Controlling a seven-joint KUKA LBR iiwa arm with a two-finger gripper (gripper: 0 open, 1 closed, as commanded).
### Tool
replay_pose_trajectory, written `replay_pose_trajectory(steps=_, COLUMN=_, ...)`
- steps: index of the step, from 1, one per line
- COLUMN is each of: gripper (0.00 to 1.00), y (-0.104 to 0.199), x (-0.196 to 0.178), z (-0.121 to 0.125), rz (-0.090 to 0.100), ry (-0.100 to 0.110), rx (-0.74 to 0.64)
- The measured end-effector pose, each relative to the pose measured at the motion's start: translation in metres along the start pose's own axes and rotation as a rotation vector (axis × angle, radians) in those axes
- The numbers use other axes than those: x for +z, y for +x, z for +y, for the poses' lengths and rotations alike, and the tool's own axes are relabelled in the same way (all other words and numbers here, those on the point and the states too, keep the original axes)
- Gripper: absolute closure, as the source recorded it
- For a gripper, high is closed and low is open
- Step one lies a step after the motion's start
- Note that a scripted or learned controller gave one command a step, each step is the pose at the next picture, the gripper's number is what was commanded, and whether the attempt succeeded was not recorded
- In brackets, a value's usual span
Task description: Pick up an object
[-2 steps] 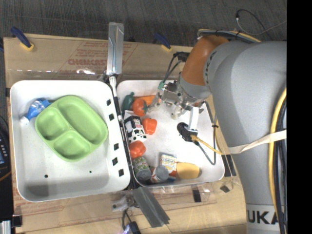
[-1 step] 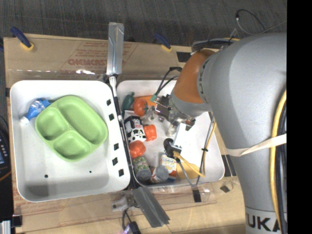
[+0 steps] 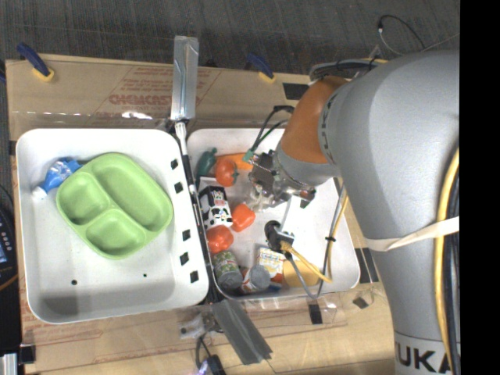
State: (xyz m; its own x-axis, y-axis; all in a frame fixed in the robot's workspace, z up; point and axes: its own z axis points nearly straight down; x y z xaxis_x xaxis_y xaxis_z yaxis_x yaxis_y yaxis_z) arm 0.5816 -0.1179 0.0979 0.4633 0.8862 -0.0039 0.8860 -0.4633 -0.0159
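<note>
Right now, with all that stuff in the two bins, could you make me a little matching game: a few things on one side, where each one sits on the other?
Things:
1. green divided plate
2. blue item
3. black-and-white toy
4. tool

Places:
A. right bin, against the wall shared with the left bin
B. over the right bin, near the orange pieces
C. middle of the left bin
D. left bin, tucked at the plate's far-left edge

Pairs: 1-C, 2-D, 3-A, 4-B
</note>
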Motion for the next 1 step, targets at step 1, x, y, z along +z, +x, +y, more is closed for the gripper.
replay_pose_trajectory(steps=1, gripper=1.0, y=-0.0548, x=-0.0733, z=0.0147, rz=0.002, ry=-0.01, rx=0.145)
